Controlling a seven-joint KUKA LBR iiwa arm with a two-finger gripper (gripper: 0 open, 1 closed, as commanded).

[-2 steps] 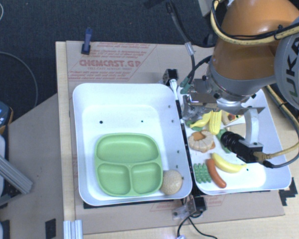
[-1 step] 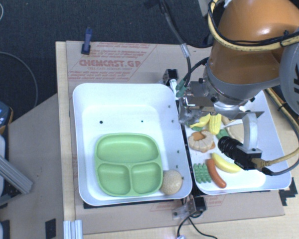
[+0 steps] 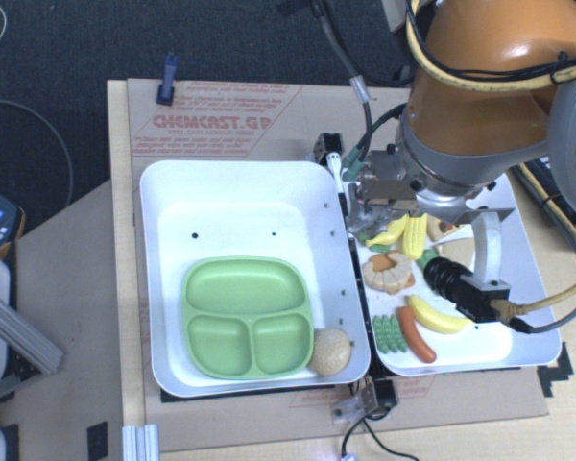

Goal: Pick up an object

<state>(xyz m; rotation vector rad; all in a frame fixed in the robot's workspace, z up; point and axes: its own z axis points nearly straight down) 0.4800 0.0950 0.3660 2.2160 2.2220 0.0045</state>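
Your gripper [image 3: 372, 221] | low in right bin [image 3: 530, 291], beside yellow corn [image 3: 415, 235] | spread or pinching: you cannot tell

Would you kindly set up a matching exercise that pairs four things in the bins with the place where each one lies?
Things:
1. divided plate
2. beige ball
3. toy banana
4. toy sausage

Places:
A. right bin, between the pea pod and the banana
B. left bin, near corner, against the plate's right edge
C. left bin, filling much of its near half
D. right bin, just right of the sausage

Pairs: 1-C, 2-B, 3-D, 4-A
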